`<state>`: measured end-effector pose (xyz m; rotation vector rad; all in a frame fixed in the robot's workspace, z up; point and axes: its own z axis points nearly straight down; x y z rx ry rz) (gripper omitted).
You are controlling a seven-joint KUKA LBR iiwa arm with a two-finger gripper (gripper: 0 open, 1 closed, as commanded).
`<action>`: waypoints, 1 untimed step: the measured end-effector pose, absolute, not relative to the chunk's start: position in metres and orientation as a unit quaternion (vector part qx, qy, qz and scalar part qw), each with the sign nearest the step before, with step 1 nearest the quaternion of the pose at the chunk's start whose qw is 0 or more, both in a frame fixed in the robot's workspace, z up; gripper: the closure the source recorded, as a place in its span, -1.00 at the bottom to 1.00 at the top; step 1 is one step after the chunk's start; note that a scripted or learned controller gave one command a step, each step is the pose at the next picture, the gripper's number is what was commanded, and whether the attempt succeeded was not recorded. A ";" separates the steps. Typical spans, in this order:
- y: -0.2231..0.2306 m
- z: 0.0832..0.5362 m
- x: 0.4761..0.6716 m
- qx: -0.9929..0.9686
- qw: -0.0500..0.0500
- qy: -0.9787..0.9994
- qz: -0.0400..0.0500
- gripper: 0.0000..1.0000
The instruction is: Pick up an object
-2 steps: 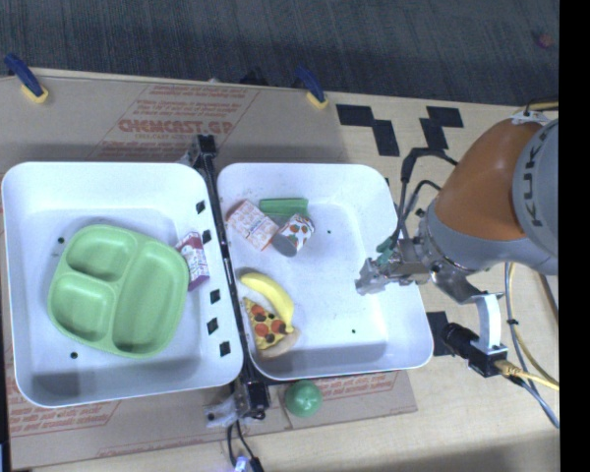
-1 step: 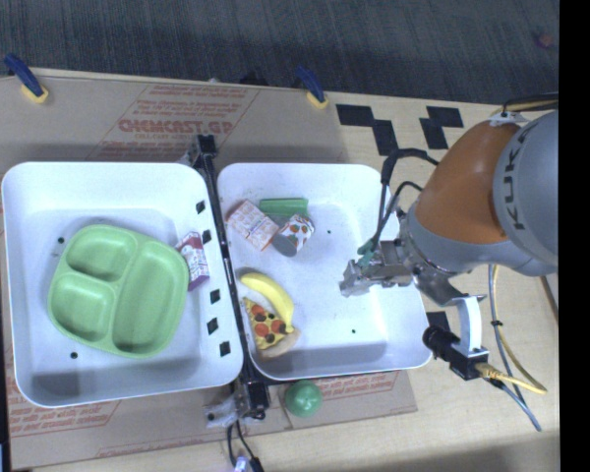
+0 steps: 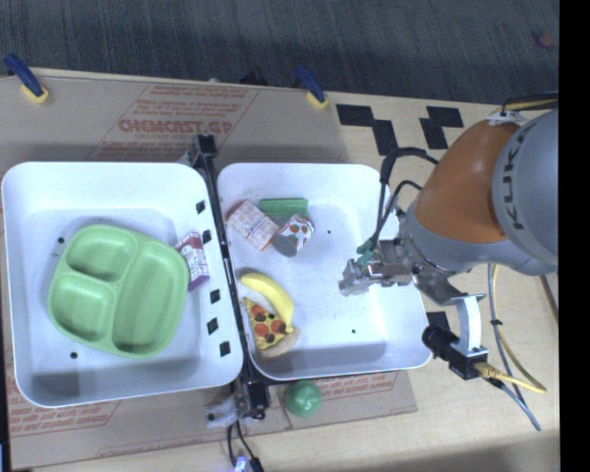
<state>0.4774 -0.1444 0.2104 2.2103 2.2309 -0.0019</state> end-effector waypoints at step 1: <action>-0.143 0.212 0.477 0.704 0.001 0.710 -0.001 1.00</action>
